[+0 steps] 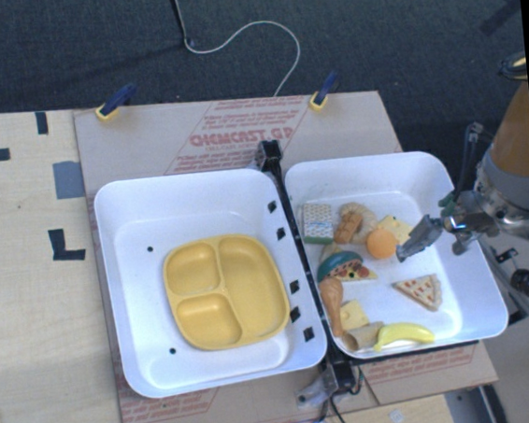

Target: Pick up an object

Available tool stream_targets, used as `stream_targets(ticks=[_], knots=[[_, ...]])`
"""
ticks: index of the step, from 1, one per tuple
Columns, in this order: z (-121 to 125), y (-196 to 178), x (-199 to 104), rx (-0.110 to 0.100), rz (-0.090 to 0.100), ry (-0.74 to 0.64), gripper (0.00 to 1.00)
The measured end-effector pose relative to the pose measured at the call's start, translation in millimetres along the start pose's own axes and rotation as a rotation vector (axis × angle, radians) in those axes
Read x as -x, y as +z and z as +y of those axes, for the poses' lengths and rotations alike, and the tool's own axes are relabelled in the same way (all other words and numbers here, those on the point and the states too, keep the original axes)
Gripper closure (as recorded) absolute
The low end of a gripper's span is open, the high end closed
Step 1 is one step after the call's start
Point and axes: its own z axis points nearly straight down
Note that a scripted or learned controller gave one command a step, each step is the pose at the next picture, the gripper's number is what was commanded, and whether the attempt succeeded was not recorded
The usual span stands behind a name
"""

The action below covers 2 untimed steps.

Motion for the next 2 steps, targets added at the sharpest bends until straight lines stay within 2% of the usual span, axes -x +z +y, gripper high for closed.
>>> stream_targets(ticks=[1, 2], knots=[[2.3, -6.1, -0.3, 0.012, -0.002, -0.003, 0.00], [7.5, 39.1, -3.4, 0.008, -0.002, -0.003, 0.00]])
